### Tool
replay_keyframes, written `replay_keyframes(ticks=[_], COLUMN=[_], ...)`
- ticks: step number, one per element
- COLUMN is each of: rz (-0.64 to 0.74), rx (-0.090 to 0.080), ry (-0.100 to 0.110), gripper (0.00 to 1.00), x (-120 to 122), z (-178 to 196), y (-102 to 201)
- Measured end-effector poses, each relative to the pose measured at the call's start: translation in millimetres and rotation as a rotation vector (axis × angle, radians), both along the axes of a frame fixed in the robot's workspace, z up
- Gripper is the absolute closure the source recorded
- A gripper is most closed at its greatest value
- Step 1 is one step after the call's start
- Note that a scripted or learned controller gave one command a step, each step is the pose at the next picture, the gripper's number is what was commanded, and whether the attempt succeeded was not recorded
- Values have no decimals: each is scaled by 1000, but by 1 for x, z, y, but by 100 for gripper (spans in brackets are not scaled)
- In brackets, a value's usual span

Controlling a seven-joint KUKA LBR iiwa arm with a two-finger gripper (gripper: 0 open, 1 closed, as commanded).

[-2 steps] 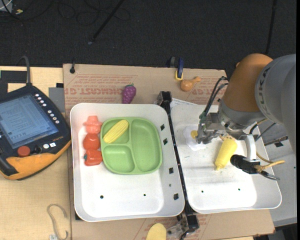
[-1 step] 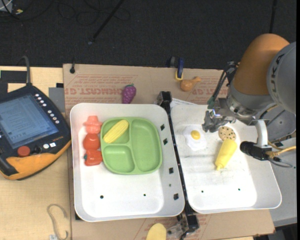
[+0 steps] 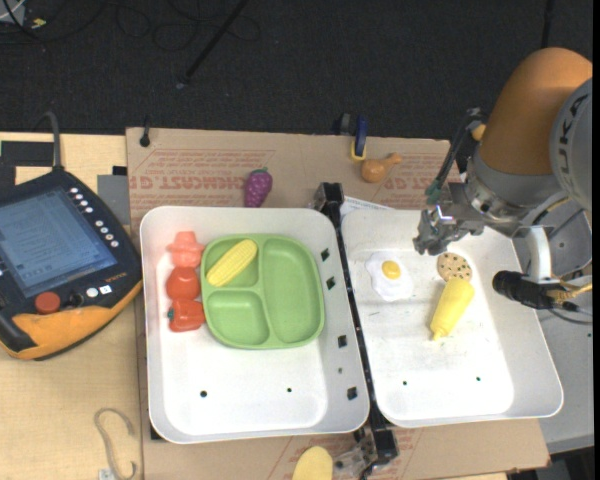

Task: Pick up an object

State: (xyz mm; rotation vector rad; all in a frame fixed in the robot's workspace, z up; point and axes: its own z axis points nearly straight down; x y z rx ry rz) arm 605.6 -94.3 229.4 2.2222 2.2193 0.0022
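My gripper [image 3: 432,240] hangs over the back of the right bin [image 3: 500,393], just above and left of a cookie [image 3: 453,265]. A fried egg [image 3: 390,274] lies to the gripper's lower left. A yellow bottle-shaped toy [image 3: 450,308] lies below the cookie. In the left bin [image 3: 240,408] sits a green divided plate [image 3: 280,303] with a corn cob [image 3: 229,261] on it, and a red and pink toy [image 3: 184,283] stands beside the plate on its left. Nothing is seen between the gripper's fingers.
A purple grape toy [image 3: 258,186] and an orange pear-like toy [image 3: 378,167] lie on the cardboard behind the bins. A teach pendant [image 3: 50,258] rests on the bench at left. A yellow object [image 3: 313,463] sits at the front edge.
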Motion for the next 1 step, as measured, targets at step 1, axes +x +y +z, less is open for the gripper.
replay_keyframes(ticks=[1], rz=[4], rx=[1], ry=[2], gripper=[100], x=[21], z=[-11], y=[52])
